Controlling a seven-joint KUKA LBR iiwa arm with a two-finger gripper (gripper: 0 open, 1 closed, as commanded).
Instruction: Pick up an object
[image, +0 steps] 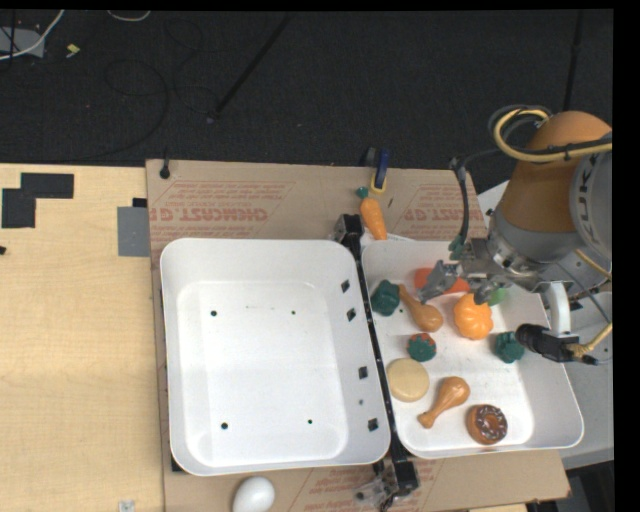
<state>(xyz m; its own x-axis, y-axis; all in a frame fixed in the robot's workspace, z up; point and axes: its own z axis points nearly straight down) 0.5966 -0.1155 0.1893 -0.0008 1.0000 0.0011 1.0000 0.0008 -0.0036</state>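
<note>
grey arm with a broad orange band, yellow and black cables looped above it, and a metallic grey claw.

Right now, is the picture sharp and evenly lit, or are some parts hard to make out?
In the camera view, light falls evenly: the left bin is bright white with only soft shadows along its walls, the toys such as the donut look crisp, the floor behind the bench is very dark, and the gripper is cluttered and slightly soft, so its fingers are hard to read.
</note>
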